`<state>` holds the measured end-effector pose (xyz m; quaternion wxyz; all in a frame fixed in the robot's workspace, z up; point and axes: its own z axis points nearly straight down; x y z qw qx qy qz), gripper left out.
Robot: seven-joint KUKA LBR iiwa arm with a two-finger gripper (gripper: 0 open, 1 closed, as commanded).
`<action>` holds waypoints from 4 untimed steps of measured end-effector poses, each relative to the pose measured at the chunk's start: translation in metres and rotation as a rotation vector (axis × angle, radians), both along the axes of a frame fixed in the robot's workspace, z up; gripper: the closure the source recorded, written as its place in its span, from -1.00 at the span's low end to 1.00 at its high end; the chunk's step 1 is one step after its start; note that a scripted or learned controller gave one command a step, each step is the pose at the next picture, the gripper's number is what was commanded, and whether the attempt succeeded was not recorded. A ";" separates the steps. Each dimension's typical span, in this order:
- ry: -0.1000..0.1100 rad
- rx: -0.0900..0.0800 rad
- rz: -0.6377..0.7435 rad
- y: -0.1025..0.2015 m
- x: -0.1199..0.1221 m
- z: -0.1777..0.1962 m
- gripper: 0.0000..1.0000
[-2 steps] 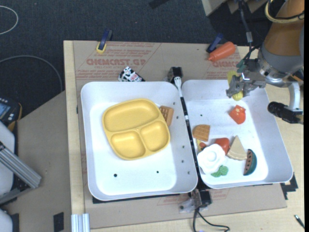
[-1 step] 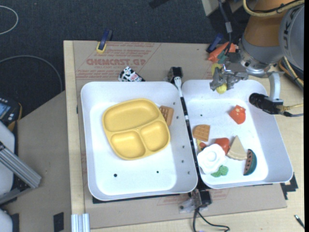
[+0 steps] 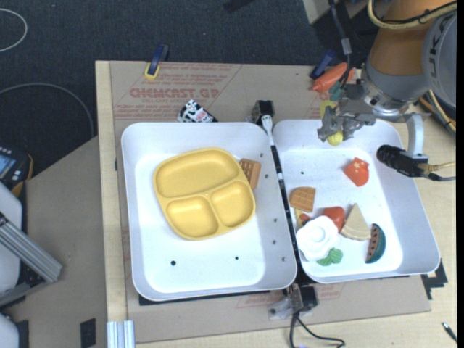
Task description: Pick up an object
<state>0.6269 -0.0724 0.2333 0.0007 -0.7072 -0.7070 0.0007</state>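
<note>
blue-yellow clamp [image 3: 155, 61] on bench edge [image 3: 109, 122]

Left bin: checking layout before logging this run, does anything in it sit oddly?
The yellow divided plate lies askew to the left bin walls, and a waffle piece is wedged at its right edge, partly tucked against the plate rather than among the other food.

Arm [image 3: 406, 42] reaches in from right, end effector [image 3: 338, 130] lowered

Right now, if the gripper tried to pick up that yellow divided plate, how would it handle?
The yellow divided plate looks like rigid moulded plastic, so probably stiff and light. It lies flat and wide in the left bin, so it seems unlikely to roll. Its glossy, low rim may slip from narrow fingers.
</note>
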 end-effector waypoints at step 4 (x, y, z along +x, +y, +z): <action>0.002 0.000 -0.001 -0.010 0.001 -0.014 1.00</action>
